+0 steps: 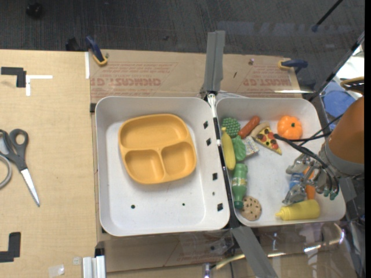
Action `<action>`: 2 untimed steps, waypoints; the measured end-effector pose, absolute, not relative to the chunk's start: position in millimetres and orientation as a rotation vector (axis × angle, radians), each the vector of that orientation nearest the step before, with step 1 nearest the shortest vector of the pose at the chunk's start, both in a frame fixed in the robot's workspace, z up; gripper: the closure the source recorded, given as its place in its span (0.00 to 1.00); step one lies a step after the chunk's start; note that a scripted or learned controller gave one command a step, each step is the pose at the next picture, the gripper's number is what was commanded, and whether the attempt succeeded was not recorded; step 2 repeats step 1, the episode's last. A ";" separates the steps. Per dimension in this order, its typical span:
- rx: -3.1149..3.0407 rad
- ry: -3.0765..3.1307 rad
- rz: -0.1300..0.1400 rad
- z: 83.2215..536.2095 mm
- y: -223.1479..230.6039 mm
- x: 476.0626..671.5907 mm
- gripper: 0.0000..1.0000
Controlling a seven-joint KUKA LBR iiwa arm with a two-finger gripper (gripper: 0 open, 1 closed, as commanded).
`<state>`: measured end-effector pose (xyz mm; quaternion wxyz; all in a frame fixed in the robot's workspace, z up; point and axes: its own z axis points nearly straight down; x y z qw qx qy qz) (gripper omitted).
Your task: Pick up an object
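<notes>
- In the right bin (272, 164), near its right wall, the gripper (301, 184) hangs low — just above a yellow bottle (298, 211).
- Whether it grips anything, I cannot tell.
- Cables seem to blur it.

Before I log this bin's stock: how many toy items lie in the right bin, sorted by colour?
Right bin, as far as visible:
Yellow: 2, corn, mustard bottle
Green: 2, round green item, green bottle
Orange: 1, pumpkin
Red: 1, sausage
Mixed: 2, pizza slice, cookie
Total: 8
</notes>
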<state>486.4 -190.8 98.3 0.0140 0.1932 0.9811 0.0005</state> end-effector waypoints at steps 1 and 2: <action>0.615 3.073 0.001 93.5 -185.9 494.3 0.00; 0.615 3.073 0.001 93.5 -185.9 494.3 0.00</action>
